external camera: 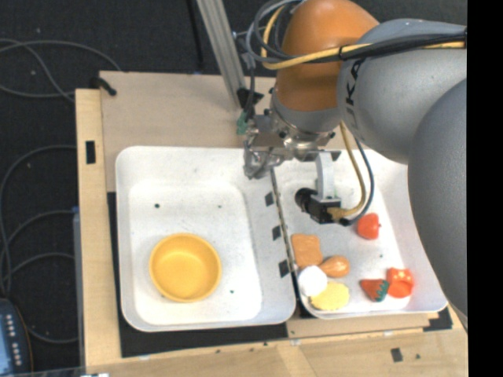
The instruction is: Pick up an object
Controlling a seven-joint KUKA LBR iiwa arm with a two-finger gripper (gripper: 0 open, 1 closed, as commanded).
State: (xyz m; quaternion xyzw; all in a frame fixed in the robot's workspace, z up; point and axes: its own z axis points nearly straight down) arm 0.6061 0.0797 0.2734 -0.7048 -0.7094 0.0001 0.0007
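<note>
1. Landmark for every place below: yellow bowl, upright, in the lower half of the left bin.
2. Up and to the right of the yellow bowl: gripper, over the top end of the seam where the two bins meet, under the orange band of the grey arm. Spread or pressed together: cannot tell from this slant. Whether pinching anything: cannot tell either.
3. Right of the yellow bowl, across the seam: right bin, with the small pieces lying on its floor, all apart from the gripper.
4. Nearest the yellow bowl on that side, just past the seam and level with the bowl's upper rim: tan square block, lying flat.
5. Just below that block, level with the yellow bowl's lower half: white ball, touching a pale yellow lemon-like piece at its lower right.
6. A little farther from the yellow bowl than the ball, beside the block's lower corner: orange oval piece.
7. Farther right again and higher than the yellow bowl's rim: small red round piece, on its own.
8. Farthest right of the yellow bowl, level with its lower half: red strawberry-like piece with a green end, just beside a red-orange piece; touching or not, cannot tell.
</note>
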